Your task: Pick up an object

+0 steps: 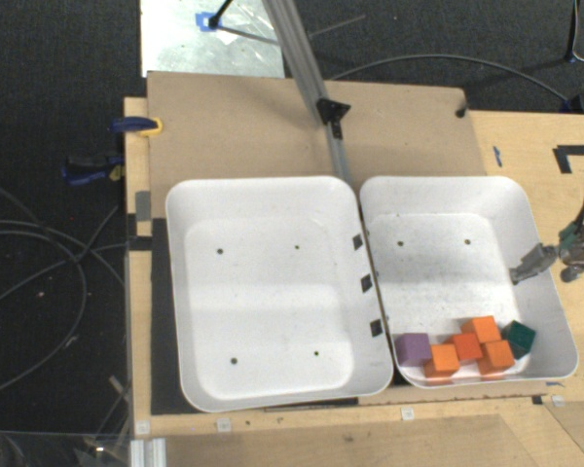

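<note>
My gripper (pixel 531 264) sits at the right bin's (pixel 438 212) right rim, can't tell its state. Blocks clustered in that bin's near-right corner: purple block (pixel 413 348), orange blocks (pixel 472 344), green block (pixel 519 337). Nothing held.

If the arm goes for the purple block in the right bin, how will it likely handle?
The purple block looks rigid and flat-faced, so it would probably slide rather than roll. It touches an orange block and lies near the bin wall, so a push may jam it.
</note>
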`<state>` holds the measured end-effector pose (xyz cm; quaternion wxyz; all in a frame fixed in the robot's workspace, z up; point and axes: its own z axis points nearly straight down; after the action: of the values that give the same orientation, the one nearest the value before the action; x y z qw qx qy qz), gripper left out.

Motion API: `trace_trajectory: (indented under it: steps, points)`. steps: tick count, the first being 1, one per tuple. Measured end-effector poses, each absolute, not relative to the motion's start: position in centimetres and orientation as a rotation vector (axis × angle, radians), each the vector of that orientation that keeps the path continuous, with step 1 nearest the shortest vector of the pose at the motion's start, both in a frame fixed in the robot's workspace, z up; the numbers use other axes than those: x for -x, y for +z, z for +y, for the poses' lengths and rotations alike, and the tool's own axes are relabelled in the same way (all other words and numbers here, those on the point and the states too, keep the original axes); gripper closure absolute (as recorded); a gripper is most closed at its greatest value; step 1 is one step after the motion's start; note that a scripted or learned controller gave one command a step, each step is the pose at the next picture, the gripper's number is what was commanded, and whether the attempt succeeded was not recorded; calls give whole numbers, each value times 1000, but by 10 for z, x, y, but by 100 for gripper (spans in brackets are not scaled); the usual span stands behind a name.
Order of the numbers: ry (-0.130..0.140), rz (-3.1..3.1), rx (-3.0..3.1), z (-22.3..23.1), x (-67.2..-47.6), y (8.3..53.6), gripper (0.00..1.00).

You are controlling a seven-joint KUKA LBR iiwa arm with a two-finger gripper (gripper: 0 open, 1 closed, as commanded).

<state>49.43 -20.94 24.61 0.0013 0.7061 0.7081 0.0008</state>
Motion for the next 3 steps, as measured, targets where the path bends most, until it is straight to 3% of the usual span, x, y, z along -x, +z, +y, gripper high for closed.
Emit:
trace_trajectory:
  steps: [1, 3]
  points:
    - [7, 2226, -2204, -201, -550, 281, 0]
    - [6, 2225, -2205, -213, -688, 303, 0]
